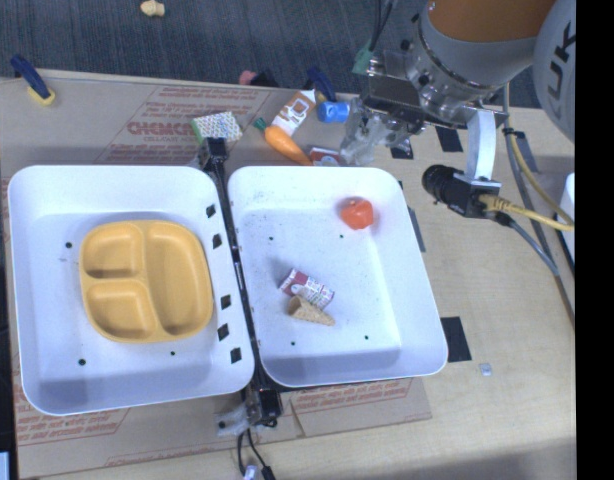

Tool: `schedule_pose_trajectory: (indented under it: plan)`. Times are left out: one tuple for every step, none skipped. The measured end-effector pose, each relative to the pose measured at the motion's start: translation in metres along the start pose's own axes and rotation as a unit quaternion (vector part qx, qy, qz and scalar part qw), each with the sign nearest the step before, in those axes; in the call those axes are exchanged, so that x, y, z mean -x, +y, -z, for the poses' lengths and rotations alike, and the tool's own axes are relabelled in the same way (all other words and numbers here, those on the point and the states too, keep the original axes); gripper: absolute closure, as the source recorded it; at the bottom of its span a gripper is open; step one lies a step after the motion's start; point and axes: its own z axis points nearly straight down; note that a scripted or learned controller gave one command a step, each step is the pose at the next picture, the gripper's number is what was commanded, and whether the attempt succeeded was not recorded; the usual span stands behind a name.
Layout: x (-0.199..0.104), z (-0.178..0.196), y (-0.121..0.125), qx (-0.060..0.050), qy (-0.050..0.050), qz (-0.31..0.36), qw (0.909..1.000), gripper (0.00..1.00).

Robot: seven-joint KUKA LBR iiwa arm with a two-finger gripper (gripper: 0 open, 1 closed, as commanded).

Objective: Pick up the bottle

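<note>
Bottle (294,111): you see it lying on its side on the cardboard (137,118) behind the right bin (387,348), outside both bins, white body with an orange label and its neck pointing toward the blue cap (333,111) just beside it. An orange carrot (285,144) lies just in front of the bottle, near the bin's far rim. Your gripper (365,146) hangs over that far rim, to the right of the bottle and carrot and apart from both; whether it is released or clenched, you cannot tell from this slant. Nothing shows in its grasp. Inside the right bin you have a red tomato (357,212) near the far right corner, and a red-and-white wrapper (307,288) touching a tan cone (312,312) near the middle. The left bin (37,368) holds a yellow divided plate (145,279), lying flat. A checkered packet (217,126) sits on the cardboard behind the gap between the bins. A blue clamp (32,79) grips the bench's far left edge.
</note>
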Motion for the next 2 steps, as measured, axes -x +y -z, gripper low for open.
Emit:
schedule_pose_trajectory:
  plan:
    - [0.069,-0.037,-0.049,-0.001,0.001,-0.093,0.9956,1.0]
    - [0.143,-0.039,-0.037,0.001,0.0,-0.085,0.9964,1.0]
